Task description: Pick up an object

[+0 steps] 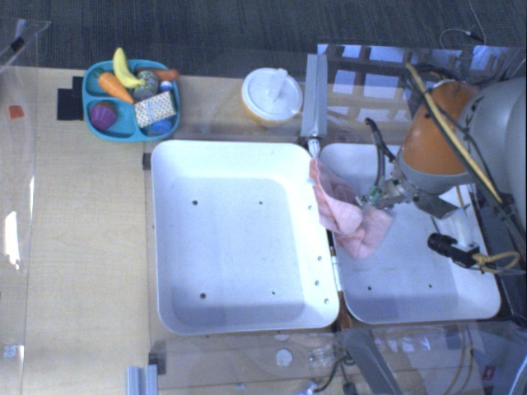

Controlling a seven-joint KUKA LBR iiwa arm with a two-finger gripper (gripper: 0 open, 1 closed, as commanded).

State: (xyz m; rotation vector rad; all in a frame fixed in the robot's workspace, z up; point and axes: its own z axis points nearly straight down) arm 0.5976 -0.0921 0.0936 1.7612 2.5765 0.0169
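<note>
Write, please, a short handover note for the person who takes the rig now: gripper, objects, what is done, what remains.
Gripper: low in the right bin, at the pink cloth; a grasp cannot be confirmed.
Pink cloth: crumpled against the right bin's left wall, partly draped over the edge toward the left bin.
Done: the arm has reached the cloth.
Left: confirm the grasp, then lift.

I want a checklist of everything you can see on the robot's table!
Surface: wooden bench with left bin and right bin.
Job's things: pink cloth draped over the edge between the bins, mostly in the right one.
Clutter: blue tray of toy food, white lidded cup.
Grippers: gripper at the cloth.
Cables: yellow and black cables along the arm.
Surroundings: dark carpet.
</note>
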